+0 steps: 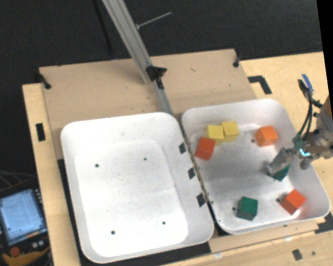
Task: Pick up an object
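Observation:
The right bin [222, 180] holds several small blocks. Two yellow blocks [222, 131] sit side by side near its back, with an orange-red block [204, 148] just left of them and an orange block [266, 135] to their right. At the front lie a green block [246, 208] and another orange-red block [293, 201]. My gripper [283, 162] reaches in over the bin's right wall and hangs low above a dark green block [279, 174], which it partly covers. Whether it touches that block is unclear.
The left bin [130, 183] lies beside the right one, with a ridge between them. A slanted metal rail [131, 36] rises behind the bins. A teach pendant [15, 218] sits at the far left, off the bench.

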{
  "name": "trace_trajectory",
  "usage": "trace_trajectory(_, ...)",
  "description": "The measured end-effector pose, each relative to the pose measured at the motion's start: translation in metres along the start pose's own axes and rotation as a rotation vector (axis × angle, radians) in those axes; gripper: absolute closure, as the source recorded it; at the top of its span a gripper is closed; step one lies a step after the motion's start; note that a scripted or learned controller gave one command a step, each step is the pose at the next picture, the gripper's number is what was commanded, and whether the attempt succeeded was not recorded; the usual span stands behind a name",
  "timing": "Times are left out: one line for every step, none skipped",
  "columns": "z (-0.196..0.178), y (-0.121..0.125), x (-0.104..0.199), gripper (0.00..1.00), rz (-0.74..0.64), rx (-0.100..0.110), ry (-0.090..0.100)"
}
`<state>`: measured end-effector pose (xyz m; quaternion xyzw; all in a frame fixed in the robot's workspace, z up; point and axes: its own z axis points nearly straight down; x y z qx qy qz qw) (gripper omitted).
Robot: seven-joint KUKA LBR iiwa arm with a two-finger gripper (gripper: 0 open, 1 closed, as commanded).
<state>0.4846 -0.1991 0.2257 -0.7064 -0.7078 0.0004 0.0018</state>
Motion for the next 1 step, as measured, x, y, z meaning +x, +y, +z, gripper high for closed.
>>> trace_trajectory(-0.0024,0.0011,0.0002,0.00,0.001,-0.005,-0.002)
